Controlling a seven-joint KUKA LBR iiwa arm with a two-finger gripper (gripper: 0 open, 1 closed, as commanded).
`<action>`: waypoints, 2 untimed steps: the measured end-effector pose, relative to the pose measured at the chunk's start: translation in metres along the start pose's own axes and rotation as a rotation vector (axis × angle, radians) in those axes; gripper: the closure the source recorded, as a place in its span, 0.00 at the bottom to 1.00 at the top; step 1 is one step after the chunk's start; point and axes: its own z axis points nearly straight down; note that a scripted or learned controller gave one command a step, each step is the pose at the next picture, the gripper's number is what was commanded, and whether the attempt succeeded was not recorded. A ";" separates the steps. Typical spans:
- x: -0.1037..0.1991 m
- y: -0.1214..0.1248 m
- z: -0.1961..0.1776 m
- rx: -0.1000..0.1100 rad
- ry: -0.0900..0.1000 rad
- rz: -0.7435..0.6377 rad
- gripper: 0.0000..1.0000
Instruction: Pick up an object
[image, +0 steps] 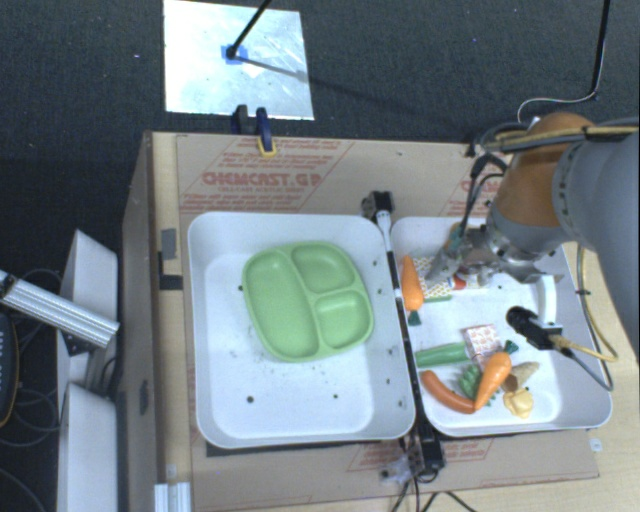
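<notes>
From my feed, the pick looks unfinished: I see nothing lifted and nothing I could call held. The gripper (452, 262) is low in the upper part of the right bin (590, 410), just right of centre frame, over a small speckled piece (437, 290). Whether its fingers are open or closed I cannot tell; the wrist blocks them.

The nearest candidate is a carrot (411, 283) lying along the bin's left wall, just left of the gripper. Lower in that bin sit a green bean (441, 353), a pink block (480, 339), a second carrot (491, 377), a sausage (447, 391) and a yellowish piece (518, 402), crowded together.

The left bin (225, 410) holds a green divided plate (308, 300).
</notes>
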 end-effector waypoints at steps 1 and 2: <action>0.000 0.001 -0.011 -0.003 0.001 -0.001 1.00; 0.000 0.001 -0.011 -0.003 0.001 -0.001 0.00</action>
